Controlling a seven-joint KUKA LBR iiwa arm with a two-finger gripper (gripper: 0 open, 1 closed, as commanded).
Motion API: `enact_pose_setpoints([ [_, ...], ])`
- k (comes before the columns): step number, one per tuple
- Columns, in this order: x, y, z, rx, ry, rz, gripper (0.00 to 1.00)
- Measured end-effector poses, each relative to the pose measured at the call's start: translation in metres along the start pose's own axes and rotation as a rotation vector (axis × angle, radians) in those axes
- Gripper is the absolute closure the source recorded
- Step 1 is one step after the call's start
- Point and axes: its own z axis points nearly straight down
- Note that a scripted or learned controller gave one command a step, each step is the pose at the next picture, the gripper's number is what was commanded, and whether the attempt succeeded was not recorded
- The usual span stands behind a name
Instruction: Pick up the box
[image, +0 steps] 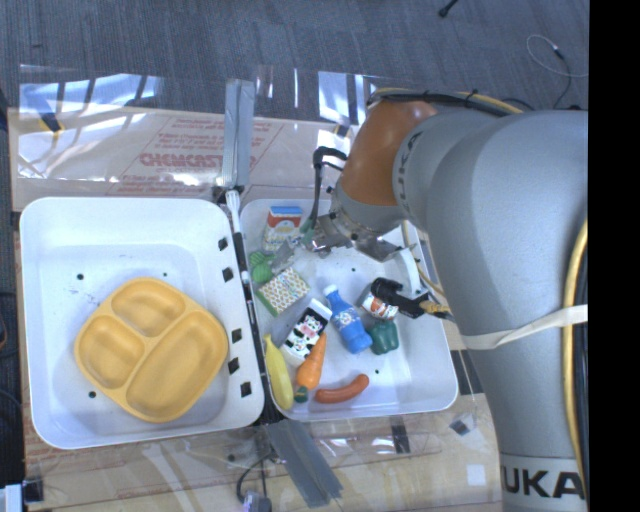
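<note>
The right bin (430, 385) holds three box-like things. A small white and orange box (285, 217) lies at its far left corner. A green-patterned box (282, 291) lies flat by the left wall. A black and white spotted carton (305, 333) sits nearer the front. My gripper (320, 237) is low in the far part of this bin, just right of the white and orange box, under the orange wrist band (385, 150). The arm hides most of it, and I see nothing held in it.
Around the boxes lie a blue bottle (348, 322), a carrot (311, 366), a banana (278, 373), a sausage (342, 390), a dark green toy (385, 339) and a green piece (261, 266). The left bin (40, 240) holds a yellow divided plate (150, 347).
</note>
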Motion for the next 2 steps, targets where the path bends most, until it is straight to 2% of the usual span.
enact_pose_setpoints([
  [1, 0.005, 0.020, -0.001, -0.002, -0.001, 0.071, 0.00],
  [2, 0.015, -0.024, 0.000, 0.001, 0.000, -0.073, 0.00],
])
